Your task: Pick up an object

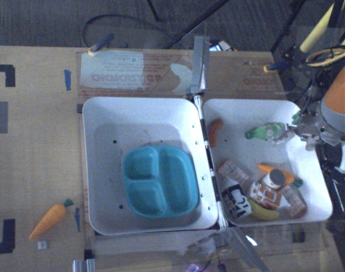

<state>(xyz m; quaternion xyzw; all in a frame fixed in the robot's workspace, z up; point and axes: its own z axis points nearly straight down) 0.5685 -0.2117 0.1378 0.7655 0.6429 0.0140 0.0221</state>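
Seen from above, the grey arm with its orange band reaches in over the right edge of the right shallow white bin (316, 169), and its two-finger gripper (290, 131) sits at the cap end of a clear green plastic bottle (265, 132) that lies on its side near that bin's far edge. The bottle's end appears to lie between the fingers, though the picture is too soft there to be sure of the grip. Against the same bin's left wall lies a small orange oblong piece (215, 131). Along its near edge a cluster is packed close: a black-and-white carton (235, 200), a yellow banana (264, 212), a white-and-orange bottle with a grey cap (268, 190), an orange carrot-shaped toy (272, 169) behind it, and two wrapped brownish packets (233, 170). The left shallow white bin (98, 118) holds a teal plastic tray with three compartments (160, 181), lying flat toward its near right corner. On the bench's near left corner lies an orange toy carrot with a green top (48, 219).
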